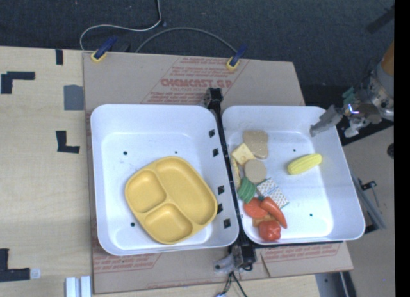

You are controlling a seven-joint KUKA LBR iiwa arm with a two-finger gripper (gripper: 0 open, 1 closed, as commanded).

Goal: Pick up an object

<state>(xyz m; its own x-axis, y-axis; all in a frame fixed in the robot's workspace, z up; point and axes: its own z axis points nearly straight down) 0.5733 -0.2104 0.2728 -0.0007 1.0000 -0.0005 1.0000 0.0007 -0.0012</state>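
Nearest the camera, along the lower edge, runs the front strip of the brown cardboard sheet [192, 78] that covers the wooden tabletop [38, 180], with a small metal clamp [234, 260] gripping it where the two bins meet. On that sheet sit the two shallow white bins side by side, their inner walls touching.

Left bin [109, 129] holds a yellow three-compartment plate [170, 198], lying flat and turned at an angle, toward the bin's front right corner.

Right bin [320, 219] holds the small toy foods. A yellow corn cob [303, 163] lies by itself toward the right side, well apart from the others. Along the left wall is a cluster: a tan bread slice [255, 141] at the back, a yellow cheese wedge [242, 154] just beside it, a round tan cookie [255, 171] below, then a green vegetable [247, 190], a checkered piece [270, 189], a red chili [274, 212] and a red tomato [270, 230] at the front, most of them touching their neighbours.

Over the right bin's back right corner is the gripper [323, 123], reaching in from the right with nothing between its fingers; whether they are apart or together cannot be told from here. Two yellow-and-blue clamps [101, 52] pin the cardboard's far edge.
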